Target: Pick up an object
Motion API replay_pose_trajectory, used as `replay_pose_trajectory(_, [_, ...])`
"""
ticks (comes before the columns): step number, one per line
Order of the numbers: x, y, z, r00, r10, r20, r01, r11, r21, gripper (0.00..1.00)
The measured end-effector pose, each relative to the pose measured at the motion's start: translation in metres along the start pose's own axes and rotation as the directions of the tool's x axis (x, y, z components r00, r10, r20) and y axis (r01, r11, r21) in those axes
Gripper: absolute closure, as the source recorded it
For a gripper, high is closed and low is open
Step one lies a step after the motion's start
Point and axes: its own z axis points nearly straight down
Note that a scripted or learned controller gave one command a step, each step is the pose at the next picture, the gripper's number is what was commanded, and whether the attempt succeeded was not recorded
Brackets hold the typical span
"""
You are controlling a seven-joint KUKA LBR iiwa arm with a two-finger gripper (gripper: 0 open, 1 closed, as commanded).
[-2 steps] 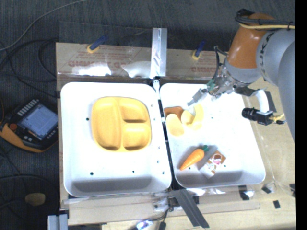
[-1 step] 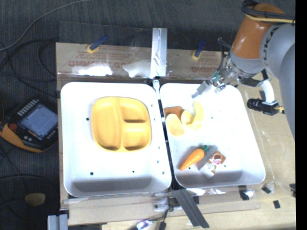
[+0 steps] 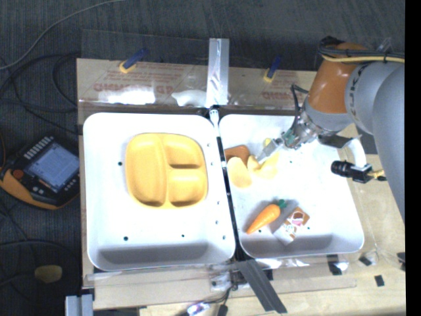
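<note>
The pincer hangs low in the right bin, its tips touching the yellow lump just to its left; whether they are apart I cannot tell. The toy carrot lies nearer, slanting.

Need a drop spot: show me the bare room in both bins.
Left bin: bare floor rings the yellow tray, widest along the front. Right bin: bare along the right side, beyond the carrot and small carton. Crowded by the divider, where the gripper meets the yellow pieces.
</note>
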Motion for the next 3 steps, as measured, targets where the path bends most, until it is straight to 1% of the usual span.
replay_pose_trajectory(1, [0.025, -0.013, 0.003, 0.981, 0.195, 0.006, -0.195, 0.981, -0.011, 0.0])
replay_pose_trajectory(2, [0.025, -0.012, -0.006, 0.981, 0.195, 0.005, -0.195, 0.981, -0.012, 1.0])
replay_pose_trajectory(3, [0.06, 0.051, -0.09, 0.945, 0.326, 0.002, -0.326, 0.945, 0.003, 1.0])
